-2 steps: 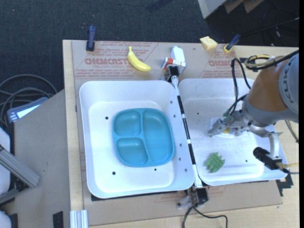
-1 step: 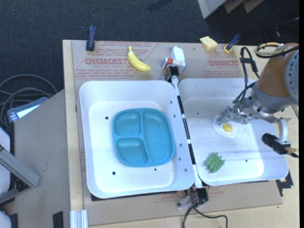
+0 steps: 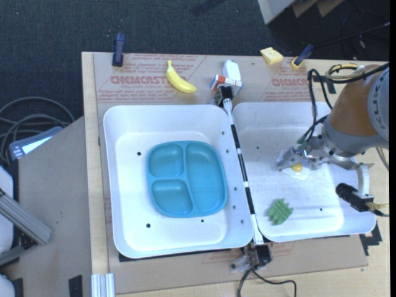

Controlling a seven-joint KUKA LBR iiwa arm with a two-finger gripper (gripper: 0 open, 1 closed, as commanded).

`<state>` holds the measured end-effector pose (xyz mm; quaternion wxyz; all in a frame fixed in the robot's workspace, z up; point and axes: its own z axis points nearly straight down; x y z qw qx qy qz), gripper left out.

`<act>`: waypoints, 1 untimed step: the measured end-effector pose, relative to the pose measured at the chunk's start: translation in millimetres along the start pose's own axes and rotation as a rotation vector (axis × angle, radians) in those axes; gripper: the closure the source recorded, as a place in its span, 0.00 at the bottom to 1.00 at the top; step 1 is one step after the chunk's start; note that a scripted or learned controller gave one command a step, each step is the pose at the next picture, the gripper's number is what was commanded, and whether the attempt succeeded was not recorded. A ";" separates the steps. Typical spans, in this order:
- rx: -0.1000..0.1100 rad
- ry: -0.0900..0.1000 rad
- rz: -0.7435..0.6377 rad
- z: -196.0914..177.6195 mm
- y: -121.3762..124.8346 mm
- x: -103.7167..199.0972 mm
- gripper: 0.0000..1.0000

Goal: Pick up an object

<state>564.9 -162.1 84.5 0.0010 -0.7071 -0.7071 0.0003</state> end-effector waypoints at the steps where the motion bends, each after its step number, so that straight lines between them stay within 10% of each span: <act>1: -0.004 -0.003 0.000 -27.1 14.2 -7.2 0.00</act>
